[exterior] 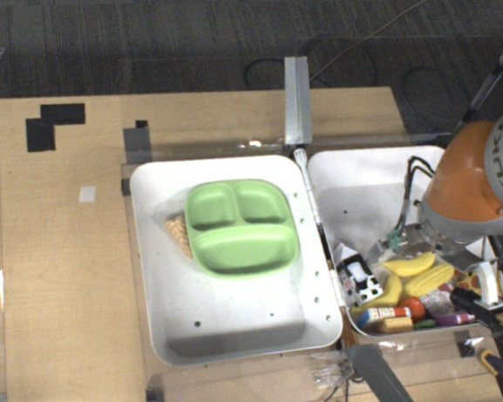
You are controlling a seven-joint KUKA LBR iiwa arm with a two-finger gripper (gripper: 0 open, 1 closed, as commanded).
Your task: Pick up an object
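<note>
Filling the left bin [171, 330]: a green tray [239, 226] (tilt unclear).

A heap of small things lies at the near end of the right bin [355, 182], packed close and partly overlapping. A yellow banana [410, 267] lies tilted on top, with a second yellow piece [429, 280] just beside it. To their left a small black-and-white item [356, 276] stands near the bin's left wall. Along the near rim lie a flat red-and-white packet [386, 313], an orange-red round piece [415, 307], and a purple bit [450, 317]. In the left bin [170, 325] a green compartment tray [240, 226] rests flat, overlapping a tan waffle-like piece [178, 234] at its left edge.
</note>
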